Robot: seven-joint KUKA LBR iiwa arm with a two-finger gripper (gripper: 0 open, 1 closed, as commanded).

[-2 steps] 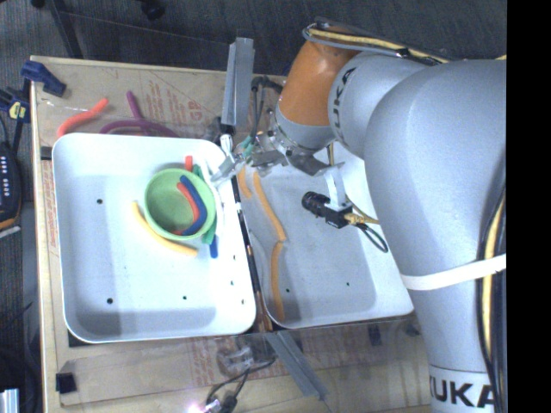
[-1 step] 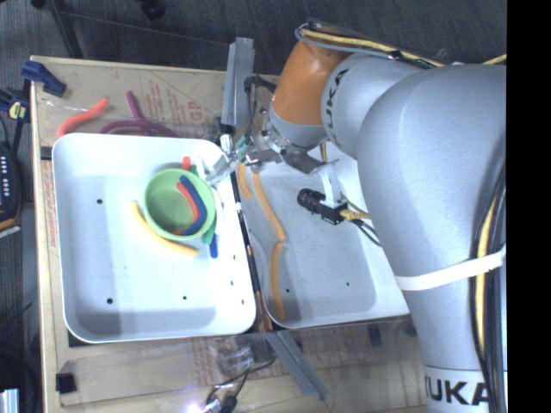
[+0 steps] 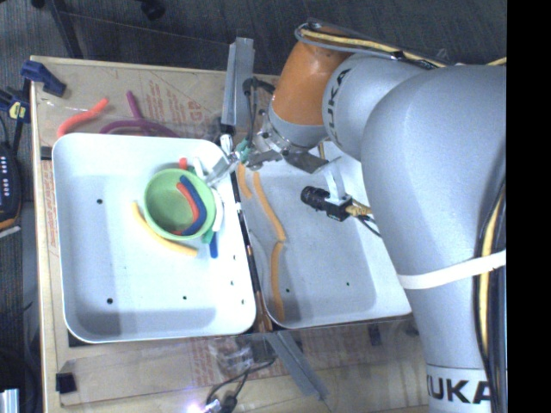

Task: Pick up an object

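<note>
Gripper [image 3: 222, 167] poised at the bowl's [image 3: 176, 203] upper right rim, over the left bin [image 3: 103, 299].
Finger state cannot be told.

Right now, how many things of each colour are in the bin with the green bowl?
Green: 1, the bowl
Red: 1, a curved strip inside the bowl
Blue: 1, a curved strip by the bowl's right rim
Yellow: 1, a strip under the bowl's lower edge
Total: 4 that I can tell apart in the left bin; more may hide under the bowl.
</note>
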